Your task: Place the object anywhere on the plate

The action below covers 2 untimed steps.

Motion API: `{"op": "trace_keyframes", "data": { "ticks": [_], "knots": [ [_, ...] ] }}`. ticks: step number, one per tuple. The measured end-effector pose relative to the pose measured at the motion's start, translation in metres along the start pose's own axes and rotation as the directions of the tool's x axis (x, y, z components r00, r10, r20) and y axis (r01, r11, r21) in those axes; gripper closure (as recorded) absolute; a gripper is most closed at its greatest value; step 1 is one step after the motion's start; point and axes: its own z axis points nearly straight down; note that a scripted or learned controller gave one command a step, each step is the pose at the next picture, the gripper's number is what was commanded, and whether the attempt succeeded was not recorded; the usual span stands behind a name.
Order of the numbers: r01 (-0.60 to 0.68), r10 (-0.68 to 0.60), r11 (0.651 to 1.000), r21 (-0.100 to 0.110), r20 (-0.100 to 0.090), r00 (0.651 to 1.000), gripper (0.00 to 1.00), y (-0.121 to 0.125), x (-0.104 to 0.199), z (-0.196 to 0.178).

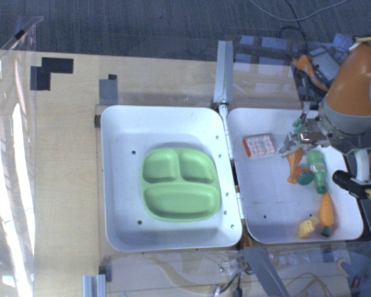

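A green plate (180,184) with three compartments lies in the left white bin (120,166). In the right bin (266,209), my gripper (298,142) hangs low at the bin's upper right part. Right below it an orange carrot-like toy (294,167) lies on the bin floor, next to a green bottle (316,169). Whether the gripper touches the orange toy cannot be told. A small red-and-white patterned box (259,145) sits just left of the gripper.
A second orange carrot (326,210) and a yellow toy (306,228) lie near the right bin's front right corner. A raised divider (232,172) separates the two bins. The arm's orange band (353,82) looms over the right bin's far right side.
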Motion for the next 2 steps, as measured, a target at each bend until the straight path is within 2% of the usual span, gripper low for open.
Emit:
{"op": "trace_keyframes", "data": {
  "ticks": [1, 2],
  "knots": [
    [0.085, -0.085, 0.996, 0.002, 0.000, 0.996, 1.00, 0.051, 0.053, 0.002],
    [0.128, -0.128, 0.992, 0.001, -0.001, 0.992, 1.00, -0.017, 0.138, -0.018]
  ]
}}
